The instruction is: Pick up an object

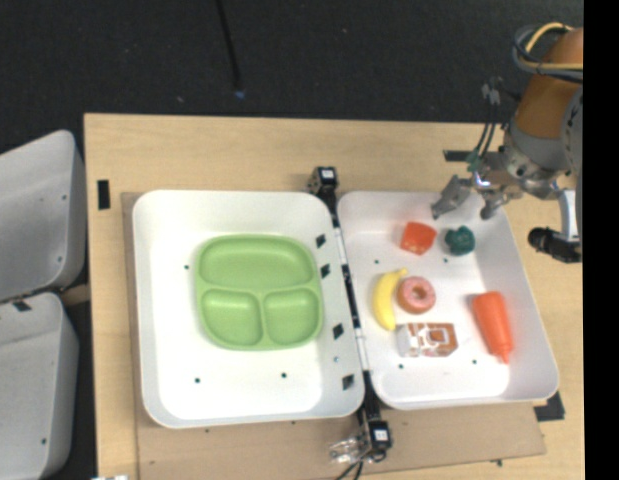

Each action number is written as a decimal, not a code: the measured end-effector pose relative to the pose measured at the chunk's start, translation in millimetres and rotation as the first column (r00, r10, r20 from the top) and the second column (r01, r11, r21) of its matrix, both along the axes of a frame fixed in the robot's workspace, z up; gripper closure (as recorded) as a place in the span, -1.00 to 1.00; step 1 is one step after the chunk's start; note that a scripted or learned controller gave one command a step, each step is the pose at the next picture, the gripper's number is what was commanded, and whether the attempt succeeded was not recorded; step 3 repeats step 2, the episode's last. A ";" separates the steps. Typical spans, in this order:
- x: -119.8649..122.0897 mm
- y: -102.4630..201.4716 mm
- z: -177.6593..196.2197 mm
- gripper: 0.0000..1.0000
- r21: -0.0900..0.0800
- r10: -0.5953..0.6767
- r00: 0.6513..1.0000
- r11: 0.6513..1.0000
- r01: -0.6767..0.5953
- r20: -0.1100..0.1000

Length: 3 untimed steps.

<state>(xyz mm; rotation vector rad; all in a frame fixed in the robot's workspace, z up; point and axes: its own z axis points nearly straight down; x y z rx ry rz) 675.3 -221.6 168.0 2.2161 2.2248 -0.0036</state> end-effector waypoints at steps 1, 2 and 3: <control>0.6 -4.6 -39.7 -1.00 -0.001 -0.001 1.000 1.000 0.001 0.003; 0.9 -5.6 -66.3 -1.00 0.001 0.003 1.000 1.000 -0.003 0.000; 0.9 -5.6 -66.3 -1.00 0.001 0.003 1.000 1.000 -0.003 0.000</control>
